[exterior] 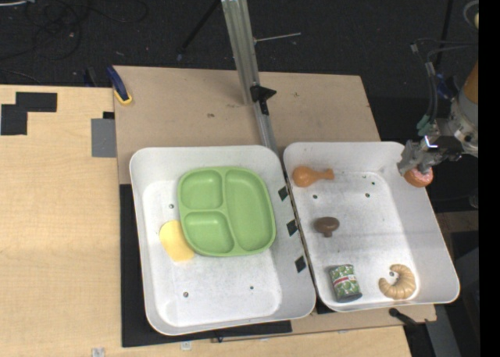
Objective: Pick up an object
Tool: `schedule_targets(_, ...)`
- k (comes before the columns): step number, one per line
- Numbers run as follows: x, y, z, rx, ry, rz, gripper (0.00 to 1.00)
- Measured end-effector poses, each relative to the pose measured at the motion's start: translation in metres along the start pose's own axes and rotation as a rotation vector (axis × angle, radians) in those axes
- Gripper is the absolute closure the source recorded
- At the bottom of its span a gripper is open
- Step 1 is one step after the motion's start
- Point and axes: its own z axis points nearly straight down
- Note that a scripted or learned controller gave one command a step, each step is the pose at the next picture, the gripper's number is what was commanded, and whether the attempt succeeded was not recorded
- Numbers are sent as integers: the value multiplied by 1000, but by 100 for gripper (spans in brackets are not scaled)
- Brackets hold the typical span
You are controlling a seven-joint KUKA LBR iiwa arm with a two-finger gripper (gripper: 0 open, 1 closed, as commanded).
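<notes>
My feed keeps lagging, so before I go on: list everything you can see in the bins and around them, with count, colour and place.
bins: 2, white, side by side on the bench
plate: 1, green, three compartments, left bin
yellow item: 1, yellow, left bin, against the plate's lower left edge
drumstick: 1, orange, right bin, far left corner
mushroom: 1, brown, right bin, middle
can: 1, green, right bin, near edge
croissant: 1, tan, right bin, near right corner
post: 1, silver, behind the bins
hand: 1, grey, over the right bin's far right rim, a red-orange item at its tip
</notes>
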Motion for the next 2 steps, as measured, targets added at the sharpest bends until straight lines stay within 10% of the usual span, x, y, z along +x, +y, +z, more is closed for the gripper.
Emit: schedule_targets(2,99,-1,9,8,4,-3,100)
